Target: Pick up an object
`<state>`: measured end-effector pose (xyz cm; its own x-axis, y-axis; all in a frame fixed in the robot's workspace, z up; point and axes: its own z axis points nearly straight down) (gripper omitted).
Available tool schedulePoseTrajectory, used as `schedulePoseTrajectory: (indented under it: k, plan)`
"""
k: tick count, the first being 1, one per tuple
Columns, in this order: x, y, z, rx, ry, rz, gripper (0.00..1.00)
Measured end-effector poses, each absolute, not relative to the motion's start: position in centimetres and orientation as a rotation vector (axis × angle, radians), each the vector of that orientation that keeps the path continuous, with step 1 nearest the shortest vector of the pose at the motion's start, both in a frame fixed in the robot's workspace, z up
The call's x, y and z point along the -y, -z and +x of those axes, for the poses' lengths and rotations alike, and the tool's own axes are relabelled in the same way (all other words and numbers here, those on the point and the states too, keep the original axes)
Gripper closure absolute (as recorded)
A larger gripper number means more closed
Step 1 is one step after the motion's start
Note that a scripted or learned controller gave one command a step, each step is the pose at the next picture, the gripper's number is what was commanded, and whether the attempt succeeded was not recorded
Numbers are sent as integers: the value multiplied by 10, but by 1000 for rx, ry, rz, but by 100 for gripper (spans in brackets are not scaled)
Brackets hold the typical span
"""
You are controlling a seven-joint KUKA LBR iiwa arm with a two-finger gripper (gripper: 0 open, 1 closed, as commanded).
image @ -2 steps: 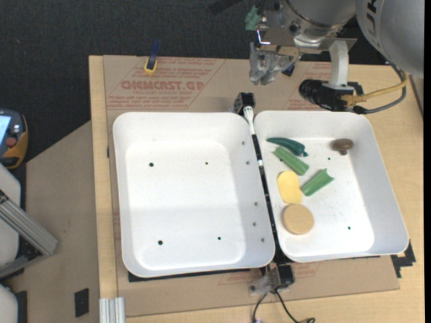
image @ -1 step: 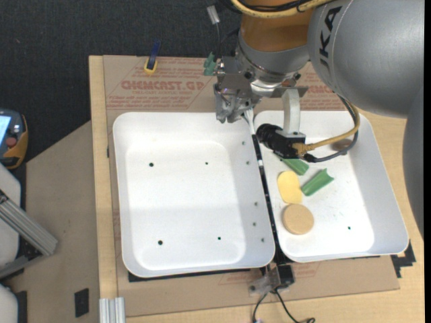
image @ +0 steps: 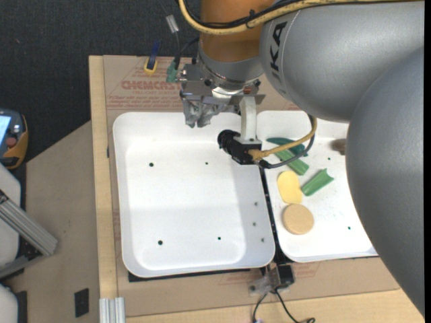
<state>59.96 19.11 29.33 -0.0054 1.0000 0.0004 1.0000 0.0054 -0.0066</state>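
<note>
Pincer (image: 199, 116) at left bin (image: 135, 180) far rim, finger state unclear; bin floor wide open.

setting: robot lab | evidence: KUKA arm (image: 350, 59), two white bins (image: 128, 180), cardboard-topped bench (image: 108, 99)

Right bin (image: 323, 251) holding two discs (image: 294, 203), two blocks (image: 303, 170), left bin (image: 135, 180) beside it

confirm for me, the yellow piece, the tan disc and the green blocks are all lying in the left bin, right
Not quite: the camera view shows them in the right bin, not the left. The yellow piece, the tan disc and the green blocks all lie there, close to the edge it shares with the left bin.
</note>
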Motion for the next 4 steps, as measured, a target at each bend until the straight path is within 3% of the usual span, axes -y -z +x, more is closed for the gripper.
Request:
schedulePoseTrajectory:
  k: [1, 2, 3, 4]
  plan:
    - [-227, -402, 612, 2231, 22, -2219, 100]
    - [-225, -353, 541, 2220, -12, -2215, 100]
    - [-225, -476, 571, 2229, 24, -2225, 100]
    - [-225, -414, 508, 2221, -13, -2215, 100]
